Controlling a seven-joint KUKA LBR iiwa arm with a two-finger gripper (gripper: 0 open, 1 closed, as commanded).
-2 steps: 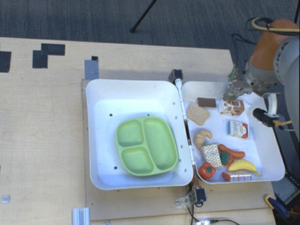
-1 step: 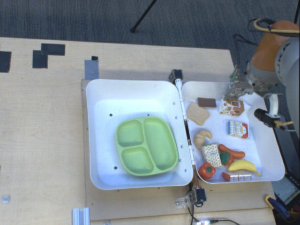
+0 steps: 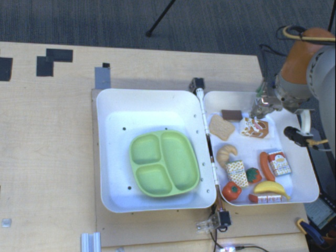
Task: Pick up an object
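The right white bin [image 3: 310, 190] holds several toy foods. Among them are a brown chocolate bar [image 3: 231, 114], a bread slice [image 3: 221, 127], a red and white pizza slice [image 3: 255, 128], a croissant [image 3: 227, 153], a patterned box [image 3: 237, 173], a tomato [image 3: 232, 191], a sausage [image 3: 265, 165], a small carton [image 3: 280, 163] and a banana [image 3: 272, 187]. My gripper [image 3: 261, 107] hangs at the bin's far side, just above the far edge of the pizza slice and to the right of the chocolate bar. Nothing is visibly held.
The left white bin [image 3: 113, 140] contains a green divided plate [image 3: 165, 163]. A central ridge [image 3: 206, 135] separates the two bins. Dark cables [image 3: 302, 135] hang from the arm over the right bin's right rim. Bare wooden bench lies to the left.
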